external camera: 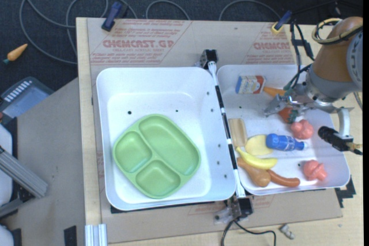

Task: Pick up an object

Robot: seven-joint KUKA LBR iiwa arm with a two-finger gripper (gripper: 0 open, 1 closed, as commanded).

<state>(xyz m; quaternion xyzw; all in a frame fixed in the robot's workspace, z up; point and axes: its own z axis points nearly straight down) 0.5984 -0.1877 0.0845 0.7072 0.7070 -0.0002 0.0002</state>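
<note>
Gripper (286,105) low in the right bin (340,178), near its far edge, just above a small red-orange object (286,114).

Whether anything is held cannot be told. A small carton (250,84) lies by the right bin's far left corner. A pink item (302,129) sits just beside the red-orange object. Nearer the bin's middle lie a blue bottle (285,142) and a yellow banana (257,160); a hot dog (283,180) lies along the near edge, another pink piece (315,169) toward the near right corner. The left bin (109,89) carries a green divided plate (156,155).
</note>
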